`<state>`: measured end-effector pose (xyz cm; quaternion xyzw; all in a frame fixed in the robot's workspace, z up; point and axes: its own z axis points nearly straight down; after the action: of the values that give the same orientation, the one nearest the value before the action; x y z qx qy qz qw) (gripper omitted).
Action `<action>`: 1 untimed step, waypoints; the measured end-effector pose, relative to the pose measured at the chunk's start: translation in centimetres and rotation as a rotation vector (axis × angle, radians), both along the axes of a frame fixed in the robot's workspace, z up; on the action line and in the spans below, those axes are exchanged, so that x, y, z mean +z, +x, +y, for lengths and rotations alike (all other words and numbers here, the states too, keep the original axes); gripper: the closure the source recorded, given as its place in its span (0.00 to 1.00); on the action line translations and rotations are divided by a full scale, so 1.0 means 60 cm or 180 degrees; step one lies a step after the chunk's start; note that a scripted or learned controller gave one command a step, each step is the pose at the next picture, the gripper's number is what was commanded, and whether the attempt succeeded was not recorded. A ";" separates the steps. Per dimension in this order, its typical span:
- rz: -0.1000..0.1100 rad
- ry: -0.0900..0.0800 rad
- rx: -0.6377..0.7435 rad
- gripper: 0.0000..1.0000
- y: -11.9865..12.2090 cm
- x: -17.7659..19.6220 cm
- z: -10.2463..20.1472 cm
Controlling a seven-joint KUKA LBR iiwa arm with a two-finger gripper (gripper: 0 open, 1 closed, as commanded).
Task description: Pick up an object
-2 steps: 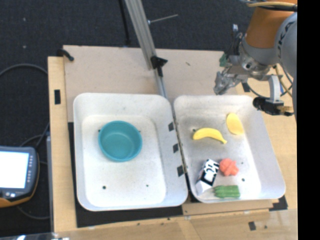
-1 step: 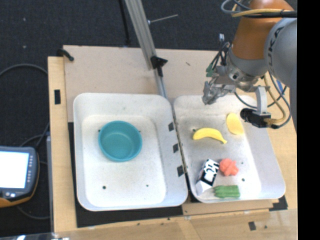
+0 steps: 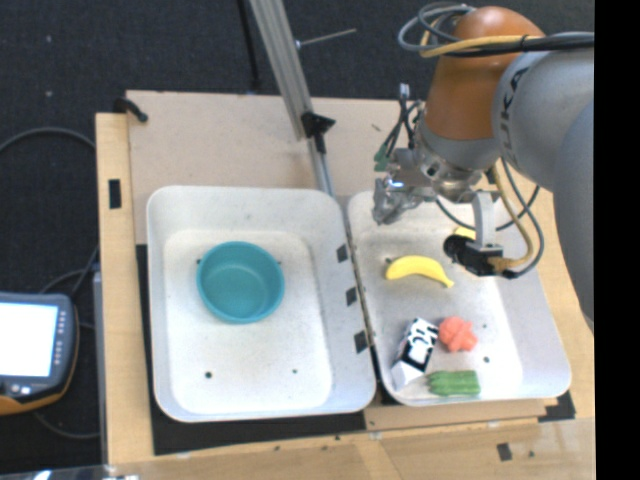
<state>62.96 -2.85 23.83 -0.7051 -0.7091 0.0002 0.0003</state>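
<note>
Banana (image 3: 420,270) lies yellow, curved, in right bin (image 3: 540,318).

A dark carpeted floor (image 3: 120,28) surrounds a pale wooden bench (image 3: 220,133). A slanted aluminium post (image 3: 285,53) rises from the bench's far side. A tablet (image 3: 30,353) with a lit screen lies at the left edge, with black cables (image 3: 45,143) nearby.

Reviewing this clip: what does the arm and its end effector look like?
The arm is smooth grey with a rounded orange band above the wrist. Thin cables loop over the band and hang beside it. The end effector is small, metallic grey.
</note>
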 end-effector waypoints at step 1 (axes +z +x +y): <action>-0.0002 0.0005 0.0003 1.00 -0.019 0.000 0.071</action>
<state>61.83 1.39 23.80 -0.7048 -0.7094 -0.0005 0.0006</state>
